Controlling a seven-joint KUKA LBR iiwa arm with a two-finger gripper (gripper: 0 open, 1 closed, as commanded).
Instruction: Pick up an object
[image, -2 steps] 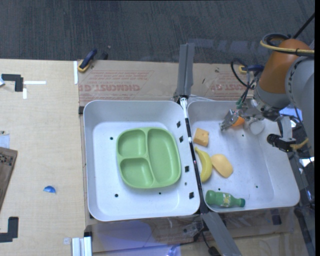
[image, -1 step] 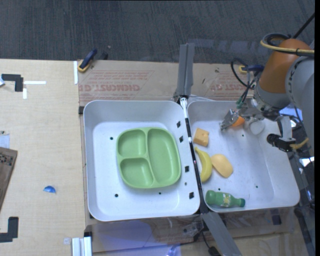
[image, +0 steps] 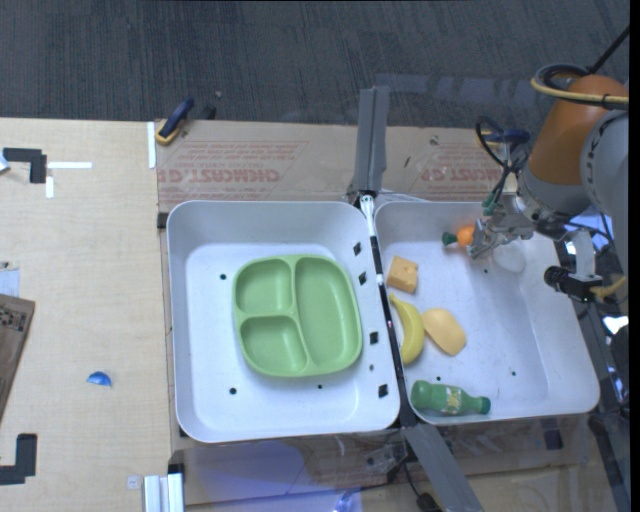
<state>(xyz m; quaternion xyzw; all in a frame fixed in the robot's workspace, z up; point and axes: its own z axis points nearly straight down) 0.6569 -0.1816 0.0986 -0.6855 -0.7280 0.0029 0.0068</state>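
The right bin (image: 560, 390) holds several toys. A small orange piece with a green tip (image: 461, 237) lies near its back wall. A yellow cheese cube (image: 403, 274) sits by the divider, with a banana (image: 409, 328) and a pale yellow rounded fruit (image: 445, 331) further forward. A green bottle (image: 449, 399) lies on its side at the front. My gripper (image: 484, 241) is low at the back of this bin, just right of the orange piece and touching or nearly touching it. The arm's orange band (image: 565, 140) rises above it.
The left bin (image: 200, 300) carries a green three-part plate (image: 298, 315). A grey post (image: 371, 140) stands behind the divider between the bins. Cables (image: 505, 150) hang near the wrist. A blue-and-yellow tool (image: 176, 118) and a small blue piece (image: 98, 379) lie on the bench at left.
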